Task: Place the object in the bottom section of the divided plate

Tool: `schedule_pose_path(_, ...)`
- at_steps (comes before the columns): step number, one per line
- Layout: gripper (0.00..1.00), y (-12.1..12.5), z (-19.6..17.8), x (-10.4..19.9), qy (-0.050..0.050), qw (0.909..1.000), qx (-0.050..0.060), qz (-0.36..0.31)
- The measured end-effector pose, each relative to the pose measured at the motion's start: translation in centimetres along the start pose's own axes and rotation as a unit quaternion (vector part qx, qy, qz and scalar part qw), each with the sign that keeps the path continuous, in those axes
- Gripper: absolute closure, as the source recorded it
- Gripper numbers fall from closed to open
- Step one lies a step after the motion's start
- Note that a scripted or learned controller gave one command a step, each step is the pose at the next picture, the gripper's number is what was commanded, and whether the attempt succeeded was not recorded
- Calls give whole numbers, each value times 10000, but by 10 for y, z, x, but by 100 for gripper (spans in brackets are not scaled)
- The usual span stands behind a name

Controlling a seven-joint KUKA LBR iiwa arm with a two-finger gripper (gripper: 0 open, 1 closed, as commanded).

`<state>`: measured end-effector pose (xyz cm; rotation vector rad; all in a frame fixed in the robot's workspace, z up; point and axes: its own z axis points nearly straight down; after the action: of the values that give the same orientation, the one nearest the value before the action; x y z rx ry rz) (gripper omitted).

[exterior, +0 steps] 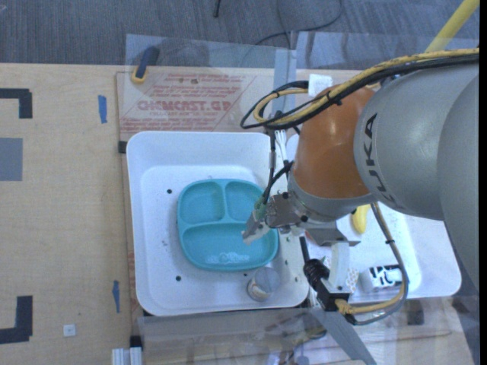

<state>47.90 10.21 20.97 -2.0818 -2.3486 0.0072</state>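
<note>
round thing [262, 287]: small greyish object, sits in the left bin just below the plate's bottom right corner, not on the plate

gripper [257, 226]: hangs over the plate's right edge, honestly can't tell how the fingers are set

plate [217, 223]: teal divided one, middle of the left bin [152, 166]

arm [396, 135]: big grey bulk with orange band, covers much of the right bin [445, 280]

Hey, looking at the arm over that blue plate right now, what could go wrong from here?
1. The end effector sits at the right rim of the divided plate, so lowering could nudge the plate or tip it.
2. A small greyish object lies in the white bin just below the plate; the arm could bump it.
3. The arm's bulk hides the right bin, so collisions there would be hard to spot.
</note>
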Motion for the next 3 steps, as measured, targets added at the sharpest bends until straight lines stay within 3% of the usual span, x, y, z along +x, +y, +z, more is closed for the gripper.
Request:
schedule_pose_path(1,0,12,103,40,36,9808,-115,1948)
schedule_pose_path(2,0,75,114,45,90,9298,-11,3679)
schedule_pose_path(3,0,99,115,43,136,9061,159,4226)
